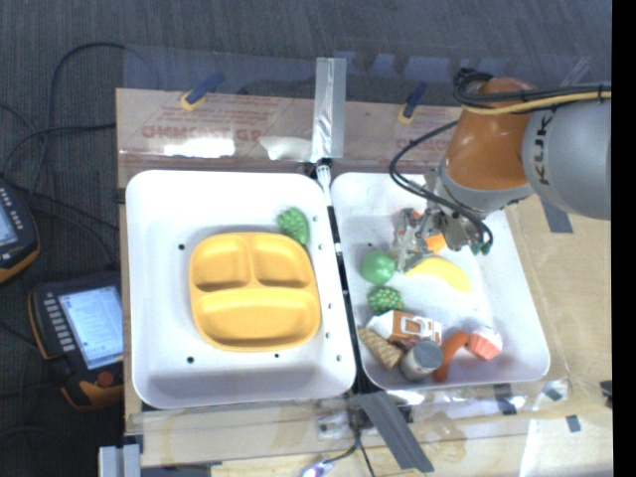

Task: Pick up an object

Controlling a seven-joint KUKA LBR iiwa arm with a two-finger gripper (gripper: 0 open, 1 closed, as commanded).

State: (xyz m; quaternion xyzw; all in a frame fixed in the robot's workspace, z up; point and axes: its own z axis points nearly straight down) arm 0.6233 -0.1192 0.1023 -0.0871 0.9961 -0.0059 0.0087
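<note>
Over the right bin [527,296], the gripper [412,246] hangs low beside the yellow banana [442,271] (seemingly its target); finger state unclear.

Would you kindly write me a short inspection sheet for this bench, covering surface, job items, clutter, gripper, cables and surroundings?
Surface: two shallow white bins side by side, left bin and right bin, on a bench.
Job's things: the right bin holds a green ball, a yellow banana-like piece, a green bumpy item, an orange-and-white carton, a cone, a carrot and a few more small pieces.
Clutter: the left bin holds a yellow divided tray with a green bumpy item at its upper right corner.
Gripper: gripper low in the right bin, beside the green ball and banana.
Cables: black cables loop around the wrist; others trail on the floor, left.
Surroundings: handheld screen units on the floor, left.
</note>
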